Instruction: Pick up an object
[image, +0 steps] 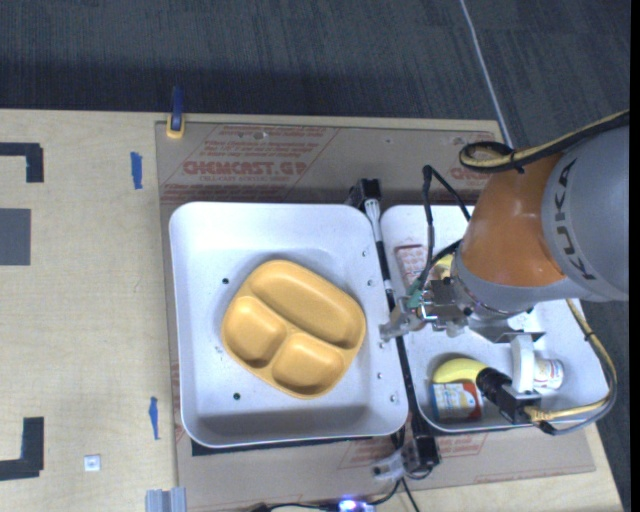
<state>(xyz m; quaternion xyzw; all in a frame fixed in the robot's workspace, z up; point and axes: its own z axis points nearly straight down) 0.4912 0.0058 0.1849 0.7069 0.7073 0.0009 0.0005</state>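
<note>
Gripper (425, 305) sits low over the right bin's (598, 375) left edge; whether it is spread or closed cannot be told. Nothing appears lifted. Candidate objects lie along that bin's near edge: a small can (457, 399), a white bottle (540, 372). Pickup apparently outstanding.

The bench (80, 330) is light wood. A brown board (260, 165) lies on it. Two white bins sit side by side on the board, the left bin (200, 250) and the right bin (405, 225).
</note>
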